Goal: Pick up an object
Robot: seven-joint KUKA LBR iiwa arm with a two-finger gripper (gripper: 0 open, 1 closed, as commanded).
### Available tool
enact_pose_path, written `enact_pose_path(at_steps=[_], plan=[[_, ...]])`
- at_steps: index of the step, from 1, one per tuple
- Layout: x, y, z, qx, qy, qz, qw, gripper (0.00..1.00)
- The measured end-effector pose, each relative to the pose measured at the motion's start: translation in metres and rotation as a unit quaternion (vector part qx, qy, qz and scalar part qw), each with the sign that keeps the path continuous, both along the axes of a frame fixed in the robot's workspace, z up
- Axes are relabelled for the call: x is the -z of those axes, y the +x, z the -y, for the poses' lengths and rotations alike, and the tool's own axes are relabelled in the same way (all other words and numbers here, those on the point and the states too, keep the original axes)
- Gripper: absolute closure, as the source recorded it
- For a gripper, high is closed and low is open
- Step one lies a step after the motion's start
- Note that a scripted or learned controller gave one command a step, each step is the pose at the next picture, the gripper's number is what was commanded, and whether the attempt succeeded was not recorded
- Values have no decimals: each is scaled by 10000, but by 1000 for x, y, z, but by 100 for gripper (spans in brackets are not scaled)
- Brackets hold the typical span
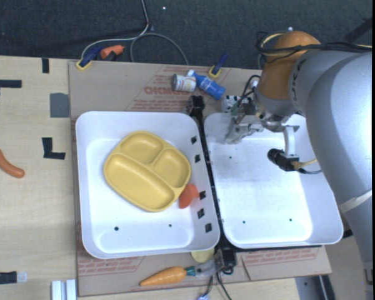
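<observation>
The left bin (pixel 90 186) holds a yellow divided plate (pixel 147 169) lying flat, with a small orange-red piece (pixel 188 196) touching its lower right edge. The gripper (pixel 237 127) hangs low over the far left corner of the right bin (pixel 300 224); whether it is open or closed cannot be told. A carrot (pixel 164 276) lies on the cardboard (pixel 112 92) outside the bins, and a sausage (pixel 7 163) lies well to the left.

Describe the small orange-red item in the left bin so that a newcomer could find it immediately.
Start at the left white bin, which holds a yellow divided plate. At the plate's lower right edge, toward the divider between the bins, lies a small orange-red piece, touching the plate's rim. It is the bin's only reddish thing, far smaller than the plate.
</observation>
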State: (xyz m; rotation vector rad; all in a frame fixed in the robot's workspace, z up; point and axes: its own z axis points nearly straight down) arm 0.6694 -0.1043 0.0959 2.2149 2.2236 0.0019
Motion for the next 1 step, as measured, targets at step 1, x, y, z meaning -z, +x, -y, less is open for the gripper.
enact_pose_path(at_steps=[1], plan=[[0, 0, 0, 1, -3, 0, 10000, 0]])
